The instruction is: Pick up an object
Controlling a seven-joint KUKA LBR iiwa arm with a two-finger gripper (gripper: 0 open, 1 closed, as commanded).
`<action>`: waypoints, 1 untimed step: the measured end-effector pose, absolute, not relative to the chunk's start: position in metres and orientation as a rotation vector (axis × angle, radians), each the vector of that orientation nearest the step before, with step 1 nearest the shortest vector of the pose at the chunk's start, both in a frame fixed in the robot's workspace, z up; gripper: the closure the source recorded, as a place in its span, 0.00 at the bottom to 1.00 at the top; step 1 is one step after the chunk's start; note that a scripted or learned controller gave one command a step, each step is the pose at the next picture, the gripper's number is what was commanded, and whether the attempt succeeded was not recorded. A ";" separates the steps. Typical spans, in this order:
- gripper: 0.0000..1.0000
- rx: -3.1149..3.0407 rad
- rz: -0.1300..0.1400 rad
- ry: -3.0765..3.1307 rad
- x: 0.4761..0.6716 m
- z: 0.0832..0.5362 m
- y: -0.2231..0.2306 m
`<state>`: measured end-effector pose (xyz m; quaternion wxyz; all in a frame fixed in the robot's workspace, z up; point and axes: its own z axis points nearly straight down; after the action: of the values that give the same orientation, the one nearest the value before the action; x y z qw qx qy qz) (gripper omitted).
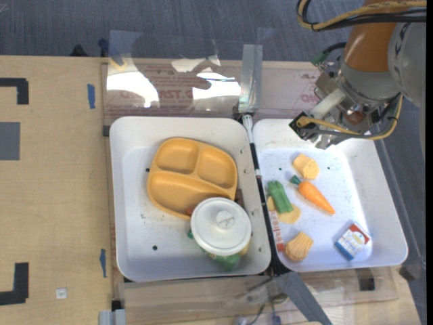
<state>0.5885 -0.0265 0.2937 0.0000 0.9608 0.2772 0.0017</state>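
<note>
The right bin [379,181] holds a toy carrot [315,194] near its middle, a yellow corn piece [306,166] just above it, a green pepper-like piece [278,197] at the left wall on a pale yellow slice [289,215], a ridged orange-yellow piece [299,246] at the front, and a small blue, red and white carton [352,241] at the front right. My gripper [323,133] hangs over the bin's back edge, above and behind the corn piece, with nothing seen between its fingers.
The left bin [128,202] carries a yellow divided plate [193,175] and a white lidded cup with a green base [220,230] leaning on the plate's front. A clear plastic wall and metal post [249,87] stand behind the bins. Yellow cables [318,19] loop above the arm.
</note>
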 end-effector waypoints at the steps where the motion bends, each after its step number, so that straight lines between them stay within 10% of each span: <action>1: 1.00 3.117 -0.007 0.416 0.525 0.280 -0.053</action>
<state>0.5249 -0.0528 0.2802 -0.0015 0.9912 0.1324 -0.0022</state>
